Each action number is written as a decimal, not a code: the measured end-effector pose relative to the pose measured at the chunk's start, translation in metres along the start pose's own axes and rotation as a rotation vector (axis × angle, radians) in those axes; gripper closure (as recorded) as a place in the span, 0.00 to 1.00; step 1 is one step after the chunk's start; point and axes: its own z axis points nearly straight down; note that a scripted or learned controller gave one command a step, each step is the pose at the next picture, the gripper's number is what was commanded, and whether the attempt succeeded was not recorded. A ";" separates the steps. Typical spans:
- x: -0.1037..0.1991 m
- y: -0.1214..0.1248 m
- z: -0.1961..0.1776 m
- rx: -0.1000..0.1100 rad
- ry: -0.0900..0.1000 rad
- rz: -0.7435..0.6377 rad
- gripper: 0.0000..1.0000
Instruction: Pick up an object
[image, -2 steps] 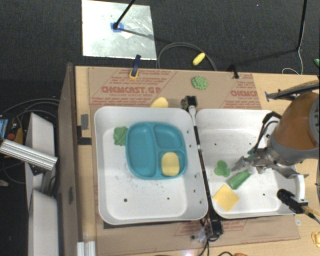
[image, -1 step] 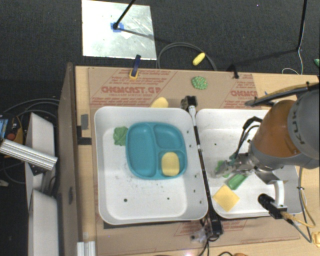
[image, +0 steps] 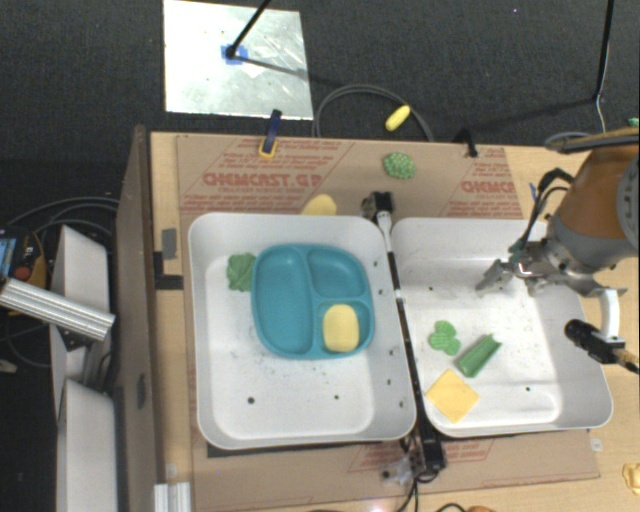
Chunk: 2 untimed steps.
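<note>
In the right bin (image: 560, 400) lie a small green leafy piece (image: 443, 336), a green stick-shaped piece (image: 478, 354) and a flat yellow square (image: 453, 396), all close together near its front left. My gripper (image: 505, 272) hangs over the bin's back half, up and to the right of these pieces and apart from them. Nothing is seen held in it. The grey arm with its orange band (image: 600, 205) comes in from the right.
The left bin (image: 215, 380) holds a blue divided plate (image: 300, 300) with a yellow oval piece (image: 341, 327) on it, and a green leafy piece (image: 240, 271) beside the plate. Behind the bins on the cardboard lie a yellow piece (image: 320, 206) and a green round piece (image: 399, 165).
</note>
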 end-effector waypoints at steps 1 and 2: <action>0.036 -0.086 -0.027 0.016 0.009 0.001 0.00; 0.073 -0.071 0.040 0.007 0.004 -0.005 0.00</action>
